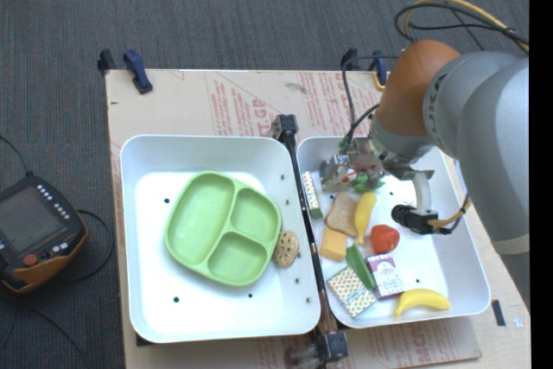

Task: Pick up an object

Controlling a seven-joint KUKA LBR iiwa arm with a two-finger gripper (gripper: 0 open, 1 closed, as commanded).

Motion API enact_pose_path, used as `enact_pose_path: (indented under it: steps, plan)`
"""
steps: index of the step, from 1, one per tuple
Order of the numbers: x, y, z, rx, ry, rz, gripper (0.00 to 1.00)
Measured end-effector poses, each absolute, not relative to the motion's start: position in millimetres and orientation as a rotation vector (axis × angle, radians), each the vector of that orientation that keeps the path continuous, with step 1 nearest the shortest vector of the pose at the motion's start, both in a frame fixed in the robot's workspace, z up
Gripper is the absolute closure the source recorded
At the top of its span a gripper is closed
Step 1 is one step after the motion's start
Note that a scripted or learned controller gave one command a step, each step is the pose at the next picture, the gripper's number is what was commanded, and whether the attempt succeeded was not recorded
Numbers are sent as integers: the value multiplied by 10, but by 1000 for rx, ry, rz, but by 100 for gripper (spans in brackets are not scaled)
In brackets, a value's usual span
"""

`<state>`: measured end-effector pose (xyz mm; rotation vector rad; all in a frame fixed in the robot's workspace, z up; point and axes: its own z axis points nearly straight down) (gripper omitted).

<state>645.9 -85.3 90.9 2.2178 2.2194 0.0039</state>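
My gripper (pixel 347 171) hangs low over the back left part of the right bin (pixel 462 259), just above a small green and red item that it partly hides. Right below it lie a slice of bread (pixel 343 214) and a yellow banana-like piece (pixel 365 214). A red tomato (pixel 384 238), an orange cheese block (pixel 333 245), a green pepper (pixel 359 265), a pink carton (pixel 384 276), a cracker (pixel 352 290) and a banana (pixel 421 301) lie further forward. A small box (pixel 311 193) leans at the bin's left wall.
The left bin (pixel 147 186) holds a green divided plate (pixel 223 229) and a cookie (pixel 286 247) at its right side. A black cable connector (pixel 413 219) dangles from the arm over the right bin. A handheld pendant (pixel 34 229) lies on the floor at left.
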Motion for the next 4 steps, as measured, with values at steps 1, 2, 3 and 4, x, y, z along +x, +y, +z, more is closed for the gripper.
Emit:
enact_pose_path:
  steps: [1, 2, 3, 4]
  plan:
    - [6445, -857, 1001, 2226, 2224, -5, 100]
    - [6430, -1495, 868, 2224, 2224, -5, 100]
    - [6432, -1866, 870, 2224, 2224, -4, 100]
    - [6435, -1343, 871, 2223, 2227, -3, 100]
